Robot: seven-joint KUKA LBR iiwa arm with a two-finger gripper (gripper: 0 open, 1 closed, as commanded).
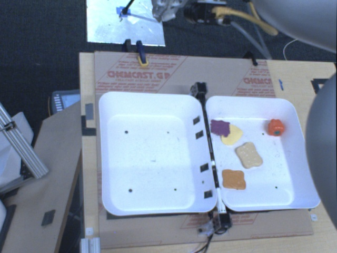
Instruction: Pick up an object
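A downward, slanted view shows a wooden bench carrying two shallow white bins side by side on a sheet of brown printed cardboard (174,73).

The left bin (113,157) shows only its white floor, marked with a few small dark dots. A dark hinge-like strip with clips (206,152) runs along the seam between the two bins.

The right bin (295,194) holds five small items, all lying apart from the arm. Closest to the seam, near the bin's upper left, is a purple piece (220,127); it touches and partly overlaps a pale yellow round piece (233,136) just to its lower right. Below those sits a tan, toast-shaped piece (248,155), its long axis running diagonally from upper left to lower right. Below that again, near the seam, lies a flat orange square piece (234,179). Well to the right, near the bin's upper right wall, sits a small orange-red rounded object (275,127).

The gripper (167,4) hangs high at the top of the view, beyond the bench's far edge and above a shiny metal plate (124,15). Whether its jaws are apart or together cannot be told. It holds nothing visible. Every candidate object lies toward the viewer and to the right of the gripper, so the arm would likely have to travel across the bench's far edge and descend into the right bin.
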